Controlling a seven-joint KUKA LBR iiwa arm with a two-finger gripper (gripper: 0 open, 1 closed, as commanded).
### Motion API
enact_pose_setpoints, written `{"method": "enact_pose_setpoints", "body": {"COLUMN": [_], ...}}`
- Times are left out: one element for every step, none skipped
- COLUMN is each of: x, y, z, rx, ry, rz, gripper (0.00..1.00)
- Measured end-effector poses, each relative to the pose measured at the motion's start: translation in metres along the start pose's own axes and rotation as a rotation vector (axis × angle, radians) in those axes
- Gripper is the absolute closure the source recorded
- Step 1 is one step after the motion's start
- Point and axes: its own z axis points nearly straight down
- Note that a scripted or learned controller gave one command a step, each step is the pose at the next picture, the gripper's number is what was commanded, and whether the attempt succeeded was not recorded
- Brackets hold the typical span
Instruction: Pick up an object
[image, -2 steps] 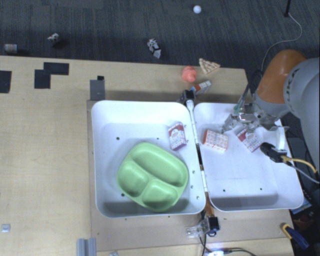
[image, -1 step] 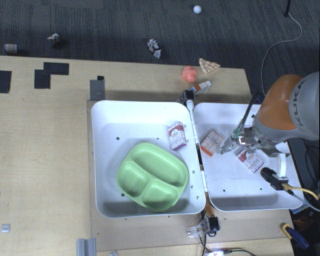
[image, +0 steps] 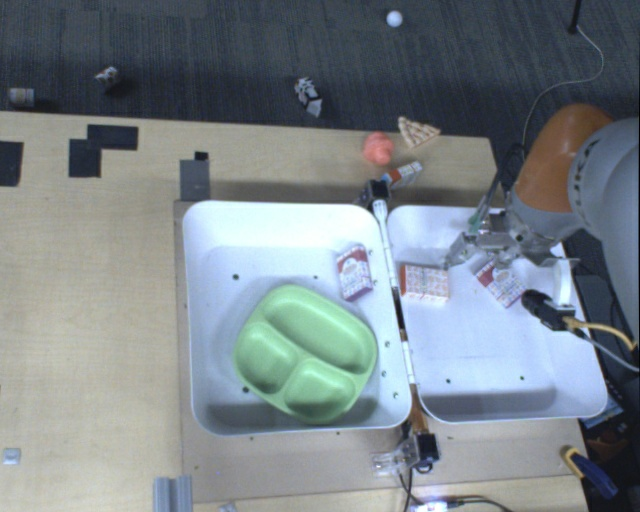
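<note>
Grey arm (image: 600, 175) reaching from right, orange-banded wrist, end effector (image: 487, 248) pointing down

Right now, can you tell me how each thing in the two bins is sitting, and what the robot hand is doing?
green divided plate: tilted, leaning in the left bin.
small red packet: lying flat in the left bin, near its right wall.
pink-and-white box: lying flat in the right bin, apart from the gripper.
red-and-white packet: lying flat, just beside the gripper.
gripper: low over the right bin.
</note>
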Motion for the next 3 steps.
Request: {"method": "enact_pose_setpoints", "body": {"x": [0.036,0.028,0.028], "y": [-0.026,0.032,0.034], "z": [-0.001,0.000,-0.012], "rx": [-0.003,0.001,-0.005], "ry": [-0.003,0.001,-0.001], "rz": [0.001,-0.001,-0.005], "gripper": [0.00,0.00,1.00]}}
